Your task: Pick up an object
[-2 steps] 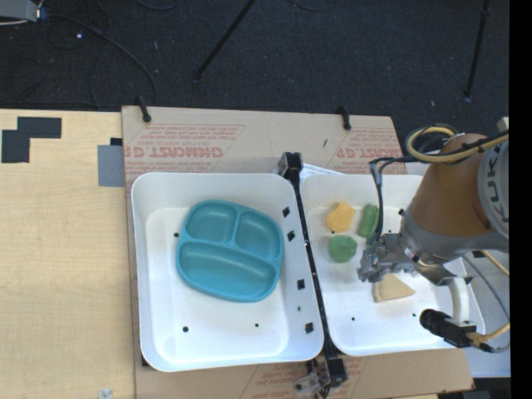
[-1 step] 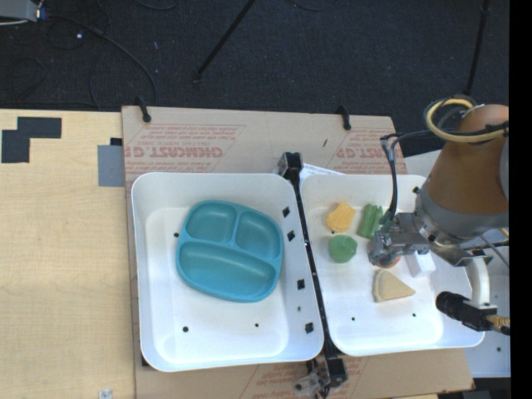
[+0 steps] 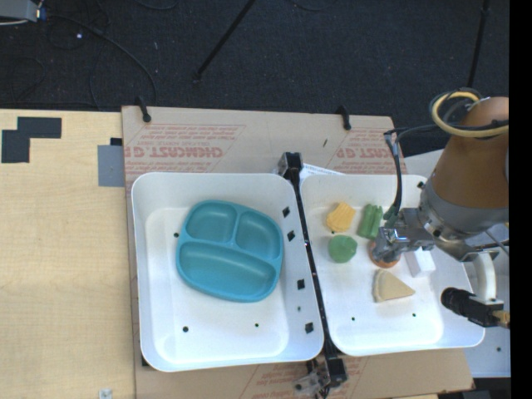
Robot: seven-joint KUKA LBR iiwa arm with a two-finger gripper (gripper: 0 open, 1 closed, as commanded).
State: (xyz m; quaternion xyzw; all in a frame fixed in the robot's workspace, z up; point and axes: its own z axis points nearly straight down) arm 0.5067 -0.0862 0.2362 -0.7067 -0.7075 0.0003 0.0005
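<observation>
Camera view: two white bins [image 3: 154,223], one blue tray [image 3: 229,250], perhaps five items, jaws' state unclear.

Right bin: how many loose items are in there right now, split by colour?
Yellow: 1, the yellow block
Green: 2, the green bar and the green round piece
Tan: 1, the tan wedge
Red-orange: 1, the red-orange piece, partly hidden under the gripper
Total: 5
</observation>
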